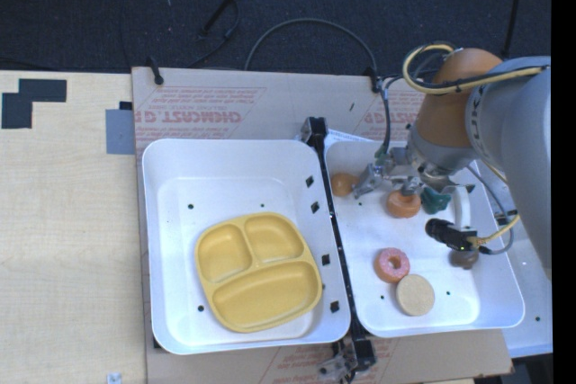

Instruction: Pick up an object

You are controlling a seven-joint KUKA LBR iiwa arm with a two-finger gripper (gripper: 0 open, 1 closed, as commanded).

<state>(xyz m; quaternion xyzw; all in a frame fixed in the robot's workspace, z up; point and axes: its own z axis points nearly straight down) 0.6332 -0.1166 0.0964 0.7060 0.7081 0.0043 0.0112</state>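
Approach step: gripper point(393, 182) low in right bin point(490, 306), orange piece point(404, 203) at its 5 o'clock. Finger state cannot be told. Next: centring over piece required.

White bins point(171, 193) smooth glossy plastic; yellow divided tray point(258, 270) matt plastic; bench top point(63, 229) pale wood-grain laminate; cardboard sheet point(216, 108) under bins, printed, matt; pink donut point(392, 264) looks glossy; arm point(513, 121) grey, smooth sheen
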